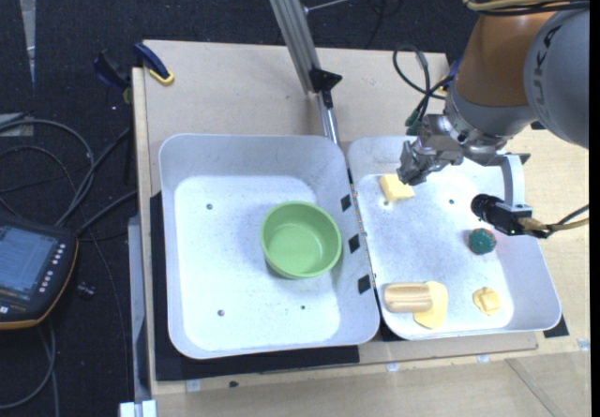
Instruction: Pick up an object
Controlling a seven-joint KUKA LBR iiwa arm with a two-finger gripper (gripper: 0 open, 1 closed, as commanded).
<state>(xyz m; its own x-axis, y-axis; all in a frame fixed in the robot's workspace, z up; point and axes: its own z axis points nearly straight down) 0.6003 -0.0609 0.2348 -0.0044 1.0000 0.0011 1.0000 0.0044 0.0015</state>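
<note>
My gripper (pixel 413 171) hangs low over the far left corner of the right bin (pixel 525 312). I cannot tell from this angle how its tips are set. The yellow block (pixel 396 188) lies on the bin floor just beside them, at about seven o'clock, seemingly touching, but I can't see it between them. I'd guess the arm is this low for a grab there. Further out, a green ball (pixel 482 241) sits at four o'clock, a hot dog (pixel 407 297) at six, and a green bowl (pixel 300 239) in the left bin (pixel 187 218) at eight.
</note>
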